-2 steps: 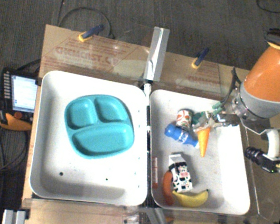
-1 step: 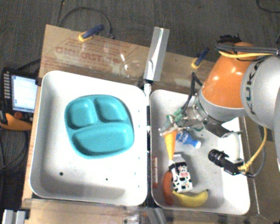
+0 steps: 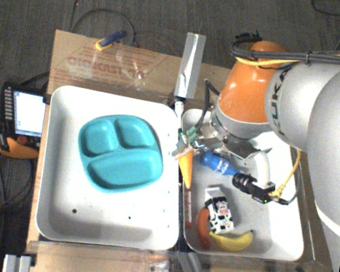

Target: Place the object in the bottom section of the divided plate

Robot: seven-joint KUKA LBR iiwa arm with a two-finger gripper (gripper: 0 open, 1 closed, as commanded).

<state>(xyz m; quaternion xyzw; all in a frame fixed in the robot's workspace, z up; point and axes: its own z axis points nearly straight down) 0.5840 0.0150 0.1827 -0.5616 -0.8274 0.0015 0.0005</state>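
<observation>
A teal divided plate lies in the left white bin, with two small sections at the top and one wide section along its lower edge. My gripper hangs over the wall between the two bins, just right of the plate. It is shut on the green-topped end of an orange toy carrot, whose tip points down over the right bin's left edge. The grey arm with its orange band covers the upper part of the right bin.
In the right bin lie a blue bottle, a black and white toy, a yellow banana and a red item. A black cable plug hangs off the wrist. A handheld pendant sits left of the bins.
</observation>
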